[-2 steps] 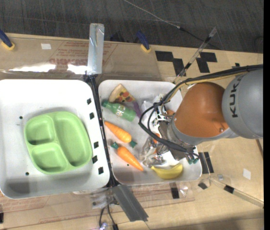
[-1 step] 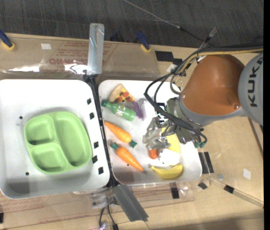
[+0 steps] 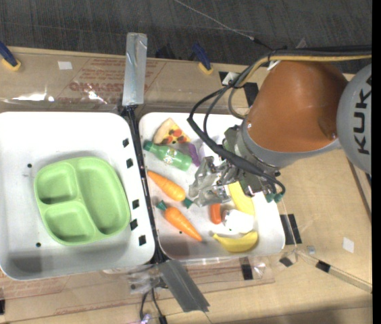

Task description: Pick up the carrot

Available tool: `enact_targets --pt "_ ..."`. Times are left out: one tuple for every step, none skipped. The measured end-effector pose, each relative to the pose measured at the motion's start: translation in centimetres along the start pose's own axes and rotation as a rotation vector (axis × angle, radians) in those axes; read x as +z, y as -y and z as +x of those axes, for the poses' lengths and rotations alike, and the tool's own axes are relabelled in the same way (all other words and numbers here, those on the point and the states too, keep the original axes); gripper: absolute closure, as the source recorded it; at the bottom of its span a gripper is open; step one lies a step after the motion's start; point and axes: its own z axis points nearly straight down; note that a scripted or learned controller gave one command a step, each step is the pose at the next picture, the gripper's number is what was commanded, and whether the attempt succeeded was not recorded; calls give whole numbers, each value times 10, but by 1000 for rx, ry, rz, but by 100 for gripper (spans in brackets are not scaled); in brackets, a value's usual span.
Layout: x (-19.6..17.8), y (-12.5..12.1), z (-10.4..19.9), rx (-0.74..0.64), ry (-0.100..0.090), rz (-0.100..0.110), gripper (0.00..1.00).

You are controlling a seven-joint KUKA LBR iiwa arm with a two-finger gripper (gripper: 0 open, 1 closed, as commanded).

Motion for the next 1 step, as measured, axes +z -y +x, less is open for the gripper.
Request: enact_targets --pt "-9 0 -1 -3 -2 1 100"
